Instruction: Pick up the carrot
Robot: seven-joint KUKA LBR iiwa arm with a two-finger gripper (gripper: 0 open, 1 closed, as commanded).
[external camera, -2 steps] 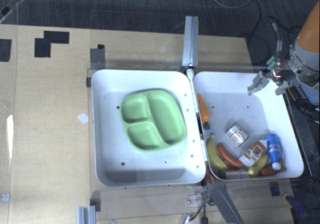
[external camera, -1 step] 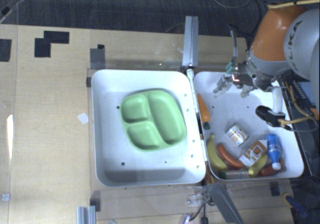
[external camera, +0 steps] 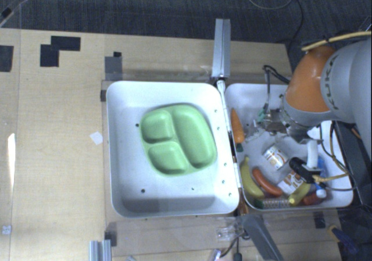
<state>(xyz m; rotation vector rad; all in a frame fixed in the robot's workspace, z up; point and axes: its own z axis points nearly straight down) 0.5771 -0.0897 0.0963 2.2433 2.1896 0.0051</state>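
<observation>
Bench [external camera: 52,155]: light wood surface bearing 2 shallow white bins side by side.

Left bin [external camera: 125,138]: holds 1 green divided plate [external camera: 177,138] with 3 compartments, lying near the bin's middle.

Right bin [external camera: 244,96]: cluttered. Carrot [external camera: 237,126], orange, lies lengthwise along the bin's left wall, just beside the divider between the 2 bins. Below it, a yellow banana [external camera: 250,179] curves along the lower left corner, with a red sausage-like item [external camera: 266,182] touching it on the right. A small labelled packet [external camera: 273,157] sits near the middle; further small items crowd the lower right corner, too jumbled to tell apart.

Arm [external camera: 325,82]: grey with orange band, reaching in from the right over the right bin's upper part.

Gripper [external camera: 268,119]: over the bin, right of the carrot and apart from it; whether the jaws are open or closed cannot be told.
</observation>
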